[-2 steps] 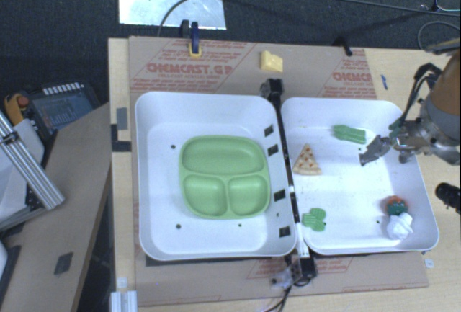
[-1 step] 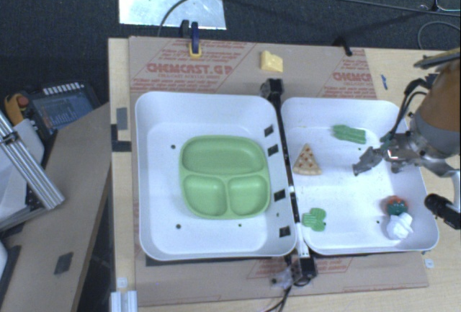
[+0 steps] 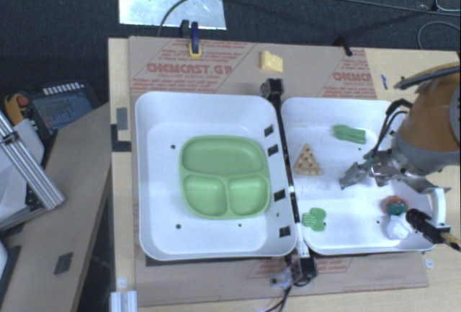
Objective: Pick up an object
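Pizza slice (image 3: 307,160) lain flat in right bin (image 3: 324,112), near end effector (image 3: 351,177); finger state cannot be told, nothing seen gripped.

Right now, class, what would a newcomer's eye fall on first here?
The pale green three-compartment plastic tray lies in the middle of the left white bin. The grey arm's orange band hangs over the right white bin, where a triangular pizza-slice toy and a small green toy lie.
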Controlling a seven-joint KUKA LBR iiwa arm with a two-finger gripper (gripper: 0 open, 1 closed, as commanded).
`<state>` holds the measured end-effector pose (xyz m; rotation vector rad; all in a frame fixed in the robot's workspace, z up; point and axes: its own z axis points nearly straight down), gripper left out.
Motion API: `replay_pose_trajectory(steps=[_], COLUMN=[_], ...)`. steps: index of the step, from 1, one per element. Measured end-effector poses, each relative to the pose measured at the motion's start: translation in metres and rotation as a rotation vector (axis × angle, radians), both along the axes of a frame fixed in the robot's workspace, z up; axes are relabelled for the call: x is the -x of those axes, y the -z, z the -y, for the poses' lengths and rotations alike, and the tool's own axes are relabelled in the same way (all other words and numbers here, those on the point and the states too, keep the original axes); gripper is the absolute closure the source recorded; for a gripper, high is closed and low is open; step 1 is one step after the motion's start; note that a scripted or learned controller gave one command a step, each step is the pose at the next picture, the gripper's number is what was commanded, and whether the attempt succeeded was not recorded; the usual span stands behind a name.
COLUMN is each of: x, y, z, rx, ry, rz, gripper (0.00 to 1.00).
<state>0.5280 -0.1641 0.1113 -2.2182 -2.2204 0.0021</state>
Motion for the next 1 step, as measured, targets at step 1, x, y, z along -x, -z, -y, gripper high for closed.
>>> replay_pose_trajectory(steps=[1], x=[-0.0002], y=[0.0282], z=[-0.0005], rx=[0.0], ry=[0.0], rz=[0.002], gripper=[0.0])
